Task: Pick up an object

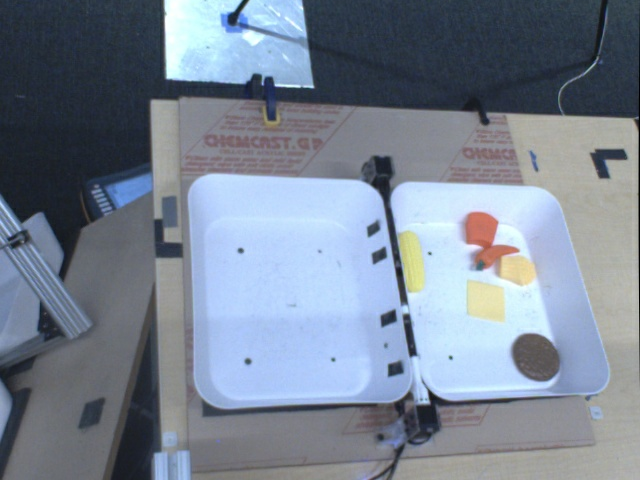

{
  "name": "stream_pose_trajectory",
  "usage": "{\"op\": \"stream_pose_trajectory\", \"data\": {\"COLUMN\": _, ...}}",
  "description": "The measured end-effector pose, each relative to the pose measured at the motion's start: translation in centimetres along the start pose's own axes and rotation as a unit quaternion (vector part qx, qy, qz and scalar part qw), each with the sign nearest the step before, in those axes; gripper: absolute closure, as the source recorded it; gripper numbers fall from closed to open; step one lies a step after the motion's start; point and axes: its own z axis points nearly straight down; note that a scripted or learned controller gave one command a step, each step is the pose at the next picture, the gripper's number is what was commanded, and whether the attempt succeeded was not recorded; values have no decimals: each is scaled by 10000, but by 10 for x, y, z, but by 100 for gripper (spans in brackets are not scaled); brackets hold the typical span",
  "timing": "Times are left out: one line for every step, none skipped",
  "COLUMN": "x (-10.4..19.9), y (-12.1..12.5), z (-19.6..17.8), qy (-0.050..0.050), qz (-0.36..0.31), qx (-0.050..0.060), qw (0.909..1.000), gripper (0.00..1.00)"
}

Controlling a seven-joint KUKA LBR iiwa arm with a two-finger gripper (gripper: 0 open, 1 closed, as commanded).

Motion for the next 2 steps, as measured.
{"op": "stream_pose_trajectory", "data": {"x": 0, "y": 0, "z": 0, "qy": 1, "qz": 0, "qx": 0, "qw": 10000, "gripper": 100}}
{"op": "stream_pose_trajectory", "data": {"x": 0, "y": 0, "z": 0, "qy": 1, "qz": -1, "qx": 1, "qw": 10000, "gripper": 100}}
